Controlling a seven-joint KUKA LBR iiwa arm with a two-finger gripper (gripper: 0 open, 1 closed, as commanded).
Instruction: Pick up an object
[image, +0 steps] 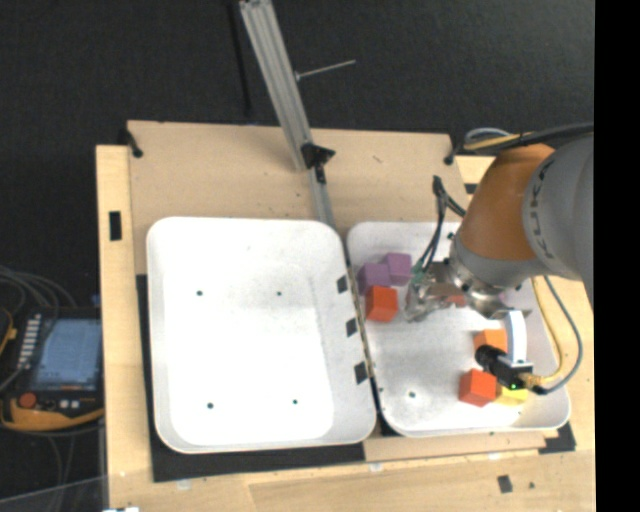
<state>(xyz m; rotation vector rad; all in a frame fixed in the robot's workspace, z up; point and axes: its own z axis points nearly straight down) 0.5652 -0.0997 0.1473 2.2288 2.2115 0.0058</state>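
Two white bins sit on the bench (230, 180); the gripper (420, 298), its opening impossible to judge, hovers beside a small orange cube (381, 303) near purple blocks (386, 269).

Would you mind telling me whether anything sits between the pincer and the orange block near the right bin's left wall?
Nothing visible does. The pincer hangs in the right bin just right of the orange block, with bare bin floor between them. The purple blocks lie just above the orange one, close enough to be nudged.

Dark floor (120, 60) around wooden bench (230, 170)
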